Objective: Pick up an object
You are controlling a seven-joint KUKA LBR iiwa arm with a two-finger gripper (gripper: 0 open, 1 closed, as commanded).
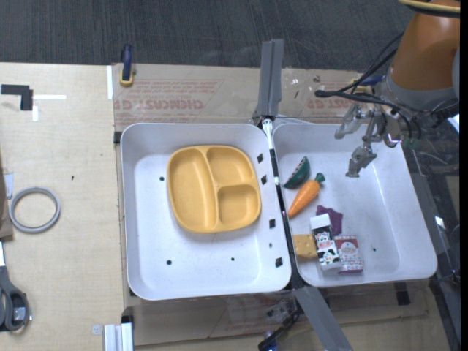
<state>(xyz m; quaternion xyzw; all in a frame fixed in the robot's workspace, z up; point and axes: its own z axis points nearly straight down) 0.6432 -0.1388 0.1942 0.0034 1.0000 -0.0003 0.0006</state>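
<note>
- Light wood desk (66, 269) with two white bins on it; a sheet of taped cardboard (190, 93) lies behind them and dark carpet (183, 13) sits beyond that.
- Left bin (146, 269) holds a yellow divided plate (214, 188).
- Right bin (409, 218) has a toy carrot (303, 197), a green wedge (297, 172), a purple piece (330, 216), a cracker (304, 246) and two little cartons (338, 249), all near its left side.
- Jaws (360, 159) hang over the right bin's back end, well apart from the toys, holding nothing; can't tell how wide they are.
- Roll of tape (33, 209) and scissors (13, 306) lie on the desk's left edge.

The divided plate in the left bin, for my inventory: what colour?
Yellow-orange divided plate, in the camera view.
</note>
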